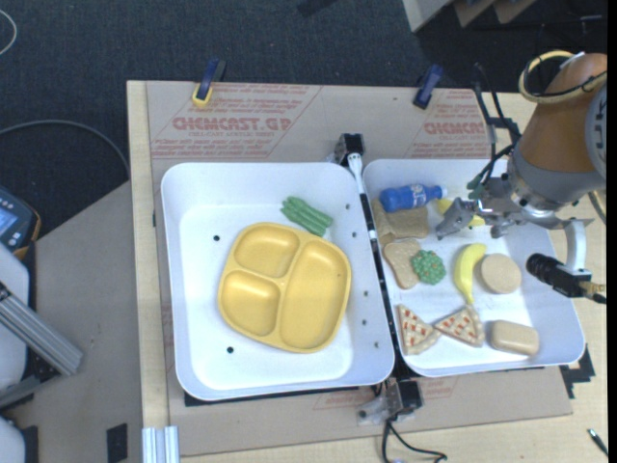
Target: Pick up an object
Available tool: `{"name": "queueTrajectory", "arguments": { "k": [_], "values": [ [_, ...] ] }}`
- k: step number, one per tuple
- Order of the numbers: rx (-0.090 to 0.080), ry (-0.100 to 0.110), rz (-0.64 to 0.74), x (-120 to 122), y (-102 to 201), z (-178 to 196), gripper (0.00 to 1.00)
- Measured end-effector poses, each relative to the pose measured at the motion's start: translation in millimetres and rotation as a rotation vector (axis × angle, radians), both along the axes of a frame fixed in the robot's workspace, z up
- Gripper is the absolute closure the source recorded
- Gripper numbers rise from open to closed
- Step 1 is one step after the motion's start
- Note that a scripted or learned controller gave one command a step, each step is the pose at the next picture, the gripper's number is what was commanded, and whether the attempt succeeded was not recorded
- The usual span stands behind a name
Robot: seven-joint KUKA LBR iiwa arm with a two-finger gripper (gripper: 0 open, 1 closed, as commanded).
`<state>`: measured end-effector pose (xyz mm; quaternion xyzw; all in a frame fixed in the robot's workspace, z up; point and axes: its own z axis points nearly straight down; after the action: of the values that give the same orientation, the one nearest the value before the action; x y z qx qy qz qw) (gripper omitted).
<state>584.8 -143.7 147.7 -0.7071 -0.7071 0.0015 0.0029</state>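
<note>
- The claw [461,218] hangs over the right bin [569,331]; I cannot tell its spread.
- Blue bottle [410,197] lies lengthwise left-right, just beside it.
- Banana [469,270] runs top-to-bottom below.

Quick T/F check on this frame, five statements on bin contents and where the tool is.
1. The yellow divided plate sits in the left bin. True.
2. The green beans lie in the right bin. False: they lie in the left bin, beside the plate.
3. The blue bottle lies on its side. True.
4. The tool is over the left bin. False: it is over the right bin, near the bottle.
5. The banana lies on the plate. False: it lies in the right bin.
</note>
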Motion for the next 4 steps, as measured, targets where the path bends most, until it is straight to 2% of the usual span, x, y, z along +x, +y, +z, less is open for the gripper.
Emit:
{"name": "queueTrajectory", "arguments": {
  "k": [1, 2, 3, 4],
  "values": [
    [-0.007, -0.017, 0.001, -3, 3, -55, 0.0],
    [-0.005, -0.013, 0.001, 0, 2, -61, 0.0],
    [-0.004, -0.011, -0.001, -2, 2, -52, 1.0],
    [-0.004, -0.012, -0.001, -1, -2, -9, 1.0]
  ]
}}
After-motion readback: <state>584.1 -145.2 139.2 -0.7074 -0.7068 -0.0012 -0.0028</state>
